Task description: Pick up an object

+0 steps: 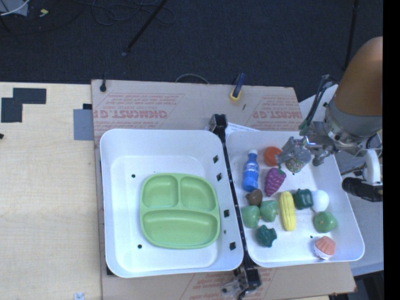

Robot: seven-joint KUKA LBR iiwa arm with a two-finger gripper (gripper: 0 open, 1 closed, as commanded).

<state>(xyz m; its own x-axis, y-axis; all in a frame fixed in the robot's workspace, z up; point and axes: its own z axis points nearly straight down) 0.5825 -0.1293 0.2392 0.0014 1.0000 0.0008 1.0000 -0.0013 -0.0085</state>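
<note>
Hovering over the upper part of the right bin point(350, 227), the end effector point(296, 157) sits low at the end of the grey arm point(359, 86), which comes in from the right. Whether it is spread or closed I cannot tell, and nothing can be made out in its grip; its metal parts blur together at this angle.

It hangs just beside an orange ball point(271, 155) and the purple grape bunch point(274, 180), so either looks like the likely target, though that is only a judgement from how close they are. A blue bottle point(250, 170) lies a little further left, near the divider between the bins.

Below them the toys crowd together: a brown piece point(254, 197), two pale green pieces point(251, 215) point(269, 210), a yellow corn cob point(287, 210) lying lengthwise, a dark green block point(303, 198) touching a white ball point(320, 199), a green apple point(324, 221), a dark green leafy piece point(266, 235) and an orange-and-white piece point(324, 247) near the bottom corner. That crowding probably explains why the arm works the looser upper edge, where the tool has room around a single item.

The left bin point(119, 186) holds a green divided plate point(180, 210) lying flat in the middle. Both bins rest on cardboard point(156, 108) on the worktop point(44, 199), seemingly to keep them level.
</note>
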